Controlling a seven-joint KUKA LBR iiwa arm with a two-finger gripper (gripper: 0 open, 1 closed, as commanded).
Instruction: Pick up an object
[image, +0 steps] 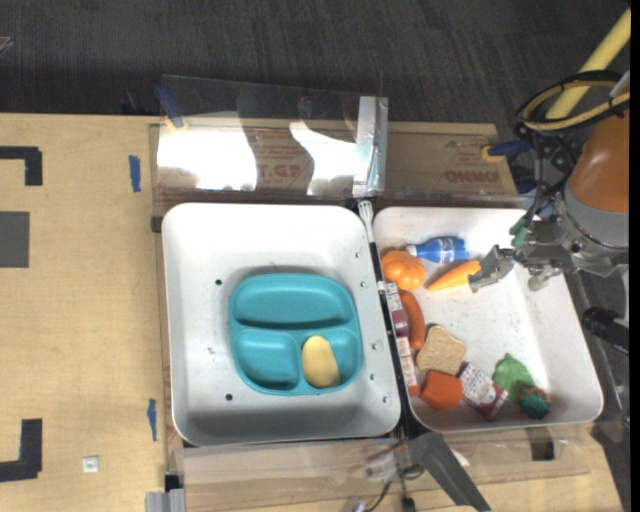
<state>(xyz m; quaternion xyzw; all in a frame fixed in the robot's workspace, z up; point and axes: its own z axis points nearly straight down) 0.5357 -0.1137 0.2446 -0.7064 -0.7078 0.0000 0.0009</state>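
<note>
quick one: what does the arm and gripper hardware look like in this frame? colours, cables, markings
The arm is grey metal with a rounded orange band above the wrist. The gripper is grey, with slim metal fingers. Black and yellow cables loop above it, and a yellow hose runs along them. No markings are readable.

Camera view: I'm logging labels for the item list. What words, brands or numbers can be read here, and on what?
None can be read.
Cardboard behind the bins: faint printed lettering, too blurred to read.
Blue-and-white bottle: label too small to read.
Red-and-white packet: print too small to read.
</note>
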